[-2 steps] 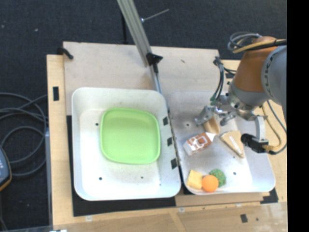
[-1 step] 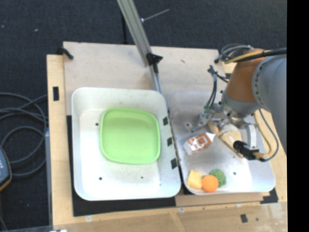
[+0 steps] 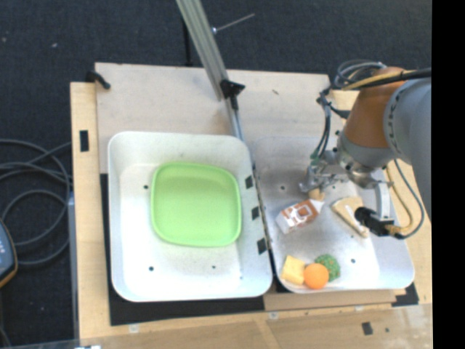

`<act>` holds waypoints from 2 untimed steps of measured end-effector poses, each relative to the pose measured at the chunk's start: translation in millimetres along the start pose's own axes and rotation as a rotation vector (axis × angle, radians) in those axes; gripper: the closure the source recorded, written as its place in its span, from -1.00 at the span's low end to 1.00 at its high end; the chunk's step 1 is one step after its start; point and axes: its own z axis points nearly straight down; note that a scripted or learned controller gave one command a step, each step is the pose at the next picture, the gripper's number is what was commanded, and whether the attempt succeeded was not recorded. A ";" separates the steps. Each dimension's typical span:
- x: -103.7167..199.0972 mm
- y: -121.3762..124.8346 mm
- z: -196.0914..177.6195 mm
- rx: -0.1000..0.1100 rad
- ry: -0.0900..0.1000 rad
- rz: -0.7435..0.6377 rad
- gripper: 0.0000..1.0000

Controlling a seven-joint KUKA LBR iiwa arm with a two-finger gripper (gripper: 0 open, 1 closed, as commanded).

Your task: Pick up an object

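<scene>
The claw (image 3: pixel 317 184) hangs low over the back of the right bin (image 3: pixel 396 271), at the end of the grey arm (image 3: pixel 407 122) with its orange band; how wide it stands I cannot tell from here, and nothing shows in its hold; whether it touches the bin floor is just as unclear. Just in front of it, a little apart, lies an orange-and-white packet (image 3: pixel 299 214), which looks the likeliest pick; beside that lies a pale wedge (image 3: pixel 346 211). Near the front rim sit a yellow block (image 3: pixel 293 270), an orange ball (image 3: pixel 315 276) and a green piece (image 3: pixel 330 265), close together. The left bin (image 3: pixel 127 267) bears a green plate (image 3: pixel 196 203). By my reckoning the pick is not yet made; closing on something and lifting it are both left.
</scene>
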 end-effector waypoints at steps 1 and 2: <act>-8.4 -0.7 -60.0 0.006 0.003 -0.002 1.00; -9.4 0.4 -95.9 0.008 0.003 -0.002 1.00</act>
